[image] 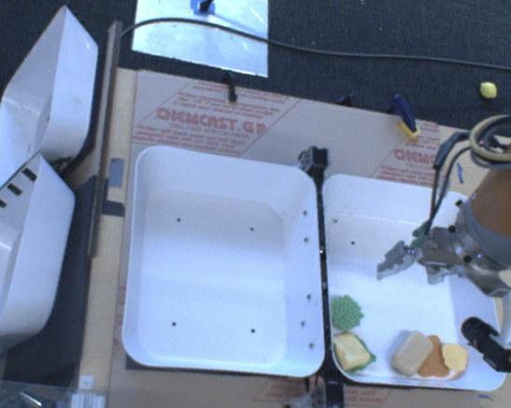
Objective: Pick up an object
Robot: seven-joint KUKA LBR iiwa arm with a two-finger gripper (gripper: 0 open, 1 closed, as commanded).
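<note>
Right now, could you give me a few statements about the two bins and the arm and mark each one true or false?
1. The gripper hangs over the right bin. True.
2. The green object lies in the left bin. False: it lies in the right bin, close to the divider between the bins.
3. The gripper is holding the yellow object. False: that object lies on the bin floor near the front rim, apart from the gripper.
4. A tan object and an orange object lie side by side at the front of the right bin. True.
5. The arm reaches in from the left. False: it comes in from the right of the camera view.
</note>
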